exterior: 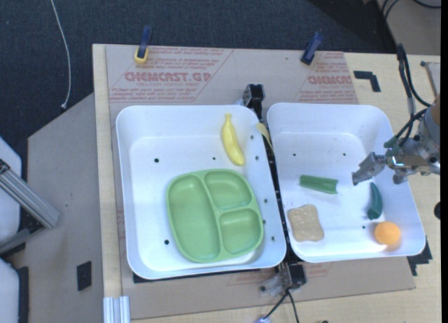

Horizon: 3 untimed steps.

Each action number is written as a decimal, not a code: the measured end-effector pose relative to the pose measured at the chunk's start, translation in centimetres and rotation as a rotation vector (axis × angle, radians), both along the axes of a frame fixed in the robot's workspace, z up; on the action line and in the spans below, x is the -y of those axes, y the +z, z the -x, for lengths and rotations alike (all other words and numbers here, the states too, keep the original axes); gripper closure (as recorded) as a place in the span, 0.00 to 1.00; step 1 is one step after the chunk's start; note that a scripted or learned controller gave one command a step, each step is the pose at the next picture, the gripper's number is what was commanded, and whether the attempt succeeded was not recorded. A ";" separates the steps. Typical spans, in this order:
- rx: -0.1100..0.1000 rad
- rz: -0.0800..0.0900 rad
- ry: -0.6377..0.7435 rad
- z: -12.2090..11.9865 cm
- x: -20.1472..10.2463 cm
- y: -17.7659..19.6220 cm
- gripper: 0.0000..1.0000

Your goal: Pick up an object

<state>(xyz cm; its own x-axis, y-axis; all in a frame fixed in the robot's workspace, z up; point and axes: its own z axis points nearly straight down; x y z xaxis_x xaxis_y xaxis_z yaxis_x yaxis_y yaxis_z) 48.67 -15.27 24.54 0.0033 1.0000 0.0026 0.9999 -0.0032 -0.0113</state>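
While the arm is reaching in from the right, its gripper [383, 167] is hanging over the right bin [329, 115], near that bin's right wall. Its fingers are too blurred and dark to judge, so how far they are parted cannot be told, and nothing is showing between them.

Just below the gripper, a dark green pepper-like piece [375, 201] is lying on the bin floor, close to the gripper but apart from it. An orange ball [388, 234] is sitting in the bin's near right corner. A green stick-shaped piece [318, 184] is lying toward the middle of the bin, and a tan slice of bread [306, 223] is resting below it, near the bin's left wall.

Over in the left bin [140, 174], a green divided plate [212, 214] is taking up the near half, and a banana [232, 141] is lying just above it, against the right side.
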 end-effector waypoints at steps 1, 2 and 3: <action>0.011 0.002 0.003 -0.2 0.0 0.5 0.00; 0.003 -0.001 0.003 -0.2 -0.2 -5.9 0.00; 0.008 0.001 0.003 0.2 -0.6 -11.8 0.00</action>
